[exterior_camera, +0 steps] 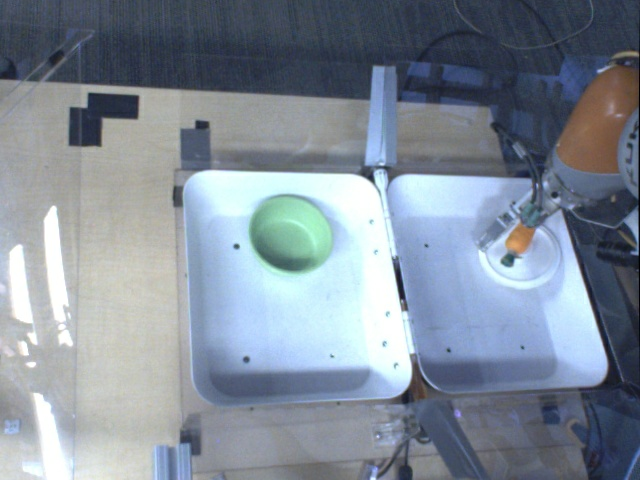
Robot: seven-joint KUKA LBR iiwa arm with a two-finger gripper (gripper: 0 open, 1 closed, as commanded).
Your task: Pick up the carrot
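Note:
The carrot is small and orange with a green tip, and lies slantwise on a round white plate in the right bin. My gripper is down over the carrot's upper end, reaching in from the right. It looks open: one grey finger stands a little to the left of the carrot, apart from it. The other finger is mostly hidden under the wrist. The carrot's orange end lies in the gap between them.
A green bowl sits in the upper middle of the left bin. A raised divider separates the two bins. The arm's orange band hangs over the right bin's far right corner.

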